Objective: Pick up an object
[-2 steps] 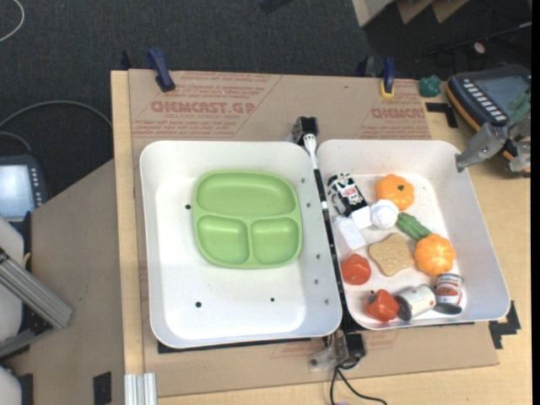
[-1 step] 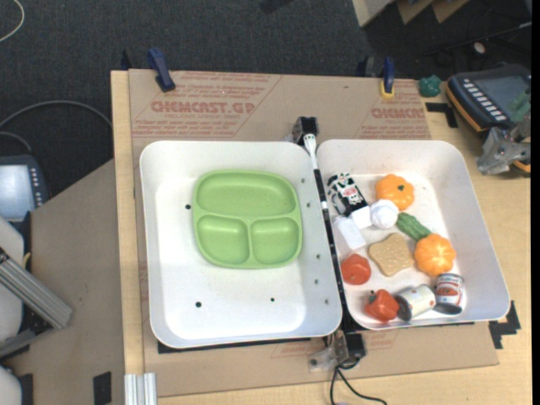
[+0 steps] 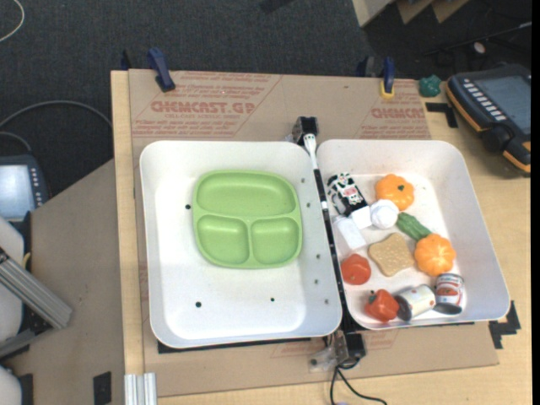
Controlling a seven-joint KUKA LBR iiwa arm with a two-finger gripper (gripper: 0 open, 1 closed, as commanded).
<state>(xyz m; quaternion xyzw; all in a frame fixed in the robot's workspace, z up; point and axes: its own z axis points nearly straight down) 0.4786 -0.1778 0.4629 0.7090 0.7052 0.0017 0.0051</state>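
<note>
Brown board [image 3: 253,99] printed with red lettering underlies two white bins [image 3: 169,294], held at its far edge by a blue clamp [image 3: 160,68] and a yellow-and-blue clamp [image 3: 387,78]. A handheld control pendant [image 3: 494,108] lies at right; dark carpet [image 3: 169,15] lies beyond.

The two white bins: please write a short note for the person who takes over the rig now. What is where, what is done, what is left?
Left bin: holds a green divided plate.
Right bin: holds all the small things, namely two orange pumpkins, a toast slice, a tomato, a red pepper, a green vegetable, a black-and-white cow toy, a can.
Done: nothing is lifted; every object lies in a bin.
Left: the whole pick.
</note>
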